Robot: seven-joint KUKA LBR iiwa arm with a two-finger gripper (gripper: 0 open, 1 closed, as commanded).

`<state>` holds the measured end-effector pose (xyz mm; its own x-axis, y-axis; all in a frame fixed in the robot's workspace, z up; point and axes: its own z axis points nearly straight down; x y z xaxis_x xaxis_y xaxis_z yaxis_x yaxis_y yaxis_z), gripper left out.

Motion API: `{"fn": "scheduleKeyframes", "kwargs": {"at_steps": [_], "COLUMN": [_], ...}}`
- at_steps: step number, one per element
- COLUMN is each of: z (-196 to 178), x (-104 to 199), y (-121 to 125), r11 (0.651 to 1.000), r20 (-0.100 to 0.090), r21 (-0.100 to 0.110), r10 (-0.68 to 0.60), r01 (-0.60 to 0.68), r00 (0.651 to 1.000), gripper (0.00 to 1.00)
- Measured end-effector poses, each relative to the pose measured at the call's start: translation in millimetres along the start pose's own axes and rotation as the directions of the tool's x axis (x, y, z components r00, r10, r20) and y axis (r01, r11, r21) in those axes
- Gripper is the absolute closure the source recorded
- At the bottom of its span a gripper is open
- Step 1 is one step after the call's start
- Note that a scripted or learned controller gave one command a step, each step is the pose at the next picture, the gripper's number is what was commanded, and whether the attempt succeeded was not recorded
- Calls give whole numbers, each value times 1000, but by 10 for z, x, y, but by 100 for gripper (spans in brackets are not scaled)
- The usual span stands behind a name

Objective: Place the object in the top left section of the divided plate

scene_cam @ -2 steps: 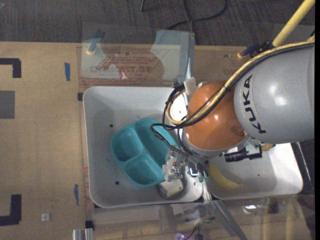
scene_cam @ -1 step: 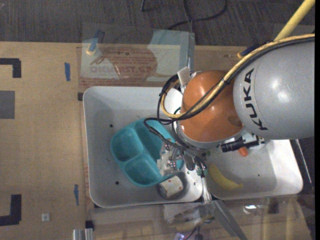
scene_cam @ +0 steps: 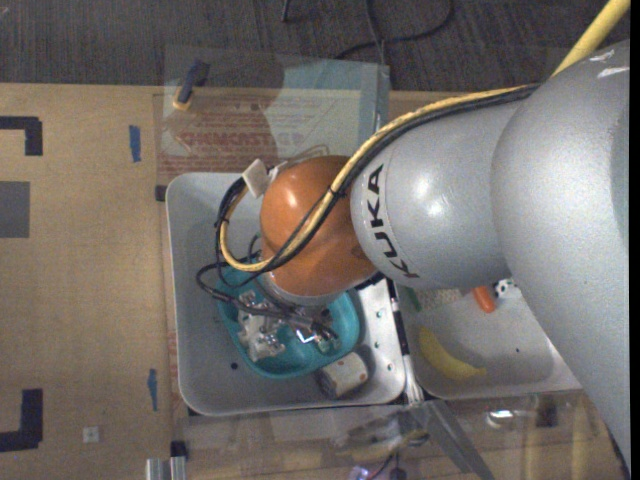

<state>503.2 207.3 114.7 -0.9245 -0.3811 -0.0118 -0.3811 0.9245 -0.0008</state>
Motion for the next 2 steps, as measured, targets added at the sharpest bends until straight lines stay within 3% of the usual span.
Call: {"fn": "scheduleKeyframes", "kwargs": {"at_steps": [1, 2], "z": [193, -1229], "x": [205, 457], "y": [-388, -787], "r11": [993, 986], "r20": [13, -4], "r21": [-6, -2], "r10": [-117, -164], "r01": [117, 164], "r00": [993, 986], "gripper": [100, 100]}}
